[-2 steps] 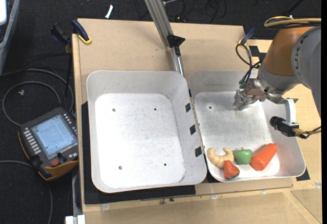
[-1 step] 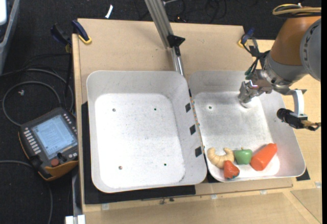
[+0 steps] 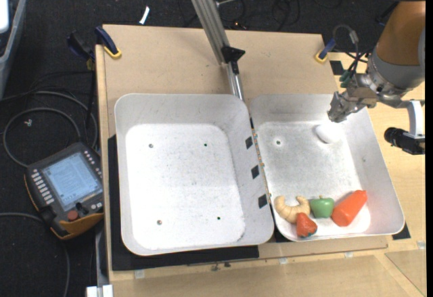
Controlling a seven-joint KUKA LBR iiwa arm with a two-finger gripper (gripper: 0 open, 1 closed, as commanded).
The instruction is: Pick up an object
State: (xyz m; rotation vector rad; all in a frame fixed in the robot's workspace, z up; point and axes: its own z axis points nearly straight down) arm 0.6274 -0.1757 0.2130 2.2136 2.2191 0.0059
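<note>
I see the gripper (image 3: 336,113) over the far part of the right bin (image 3: 379,174), just above a small white object (image 3: 326,133). I cannot tell if the jaws are open or closed. Along the near edge of this bin lie a cream curved piece (image 3: 289,206), a green pepper (image 3: 322,206), an orange carrot (image 3: 350,208) and a red piece (image 3: 306,224).
</note>
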